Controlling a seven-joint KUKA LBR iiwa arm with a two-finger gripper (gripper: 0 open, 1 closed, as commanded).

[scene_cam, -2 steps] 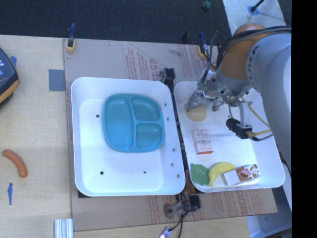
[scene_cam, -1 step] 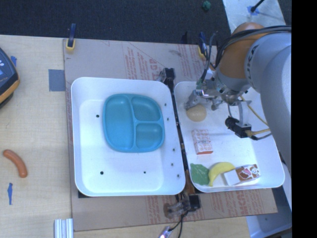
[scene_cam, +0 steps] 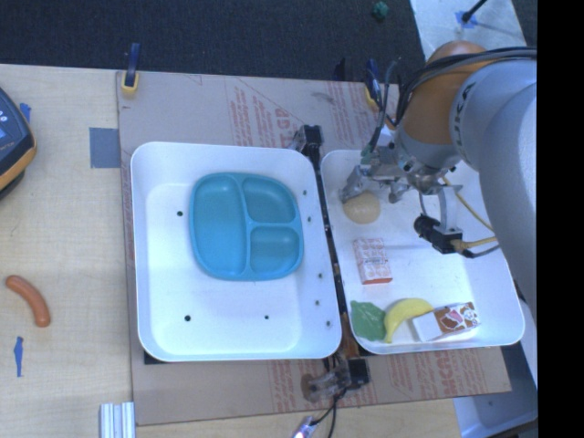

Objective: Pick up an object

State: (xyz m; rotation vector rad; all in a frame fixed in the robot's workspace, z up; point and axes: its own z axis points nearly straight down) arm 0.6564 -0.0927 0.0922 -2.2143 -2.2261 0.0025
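At right bin's (scene_cam: 497, 272) far edge — gripper (scene_cam: 376, 186) over bun (scene_cam: 361, 209).

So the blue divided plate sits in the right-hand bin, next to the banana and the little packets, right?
Not quite. The camera view shows the blue divided plate in the left-hand bin, alone. The banana and the little packets lie in the right-hand bin, where the gripper is.

Blue plate (scene_cam: 245, 225), white bins (scene_cam: 164, 327), yellow banana (scene_cam: 405, 316), green leaf (scene_cam: 368, 319), tan ball (scene_cam: 361, 209).
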